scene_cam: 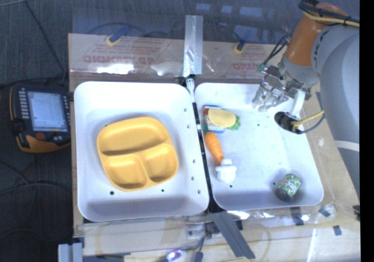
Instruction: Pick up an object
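The gripper (264, 102) hangs over the far right part of the right bin (304, 155), fingers spread with nothing between them. Near that bin's left wall lie a sandwich (221, 119), a carrot (214, 147) and a small white bottle (226, 171); a can (287, 186) sits near its front right corner. The left bin (87, 109) holds a yellow tray (138, 152).

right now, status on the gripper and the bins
Gripper over right bin's far corner, nothing between fingers. Sandwich, carrot, can untouched. Path clear.
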